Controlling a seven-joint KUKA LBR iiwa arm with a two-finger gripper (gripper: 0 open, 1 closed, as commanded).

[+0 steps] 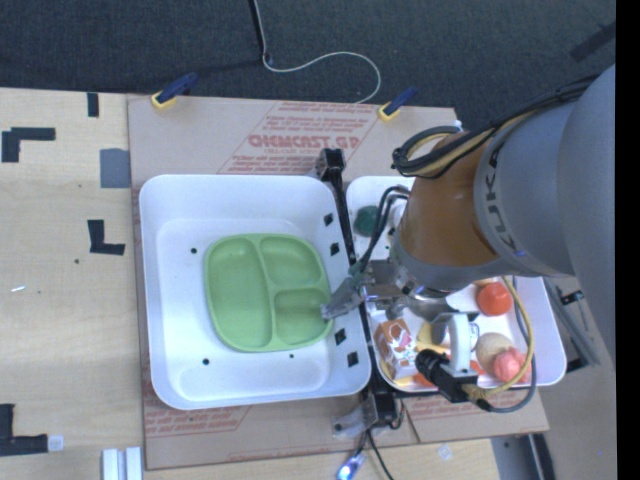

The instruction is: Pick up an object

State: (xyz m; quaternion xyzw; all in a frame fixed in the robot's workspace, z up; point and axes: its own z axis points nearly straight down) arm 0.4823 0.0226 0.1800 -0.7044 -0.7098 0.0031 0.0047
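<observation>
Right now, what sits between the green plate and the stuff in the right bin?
In the camera view, the two bins' adjoining white walls, with black clips on them, separate the green divided plate from the orange ball and the other items.

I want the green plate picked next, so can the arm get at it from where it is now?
Probably yes. The green plate lies alone and uncovered in the left bin, nothing on it. The arm hangs over the right bin and would only have to cross the divider.
</observation>
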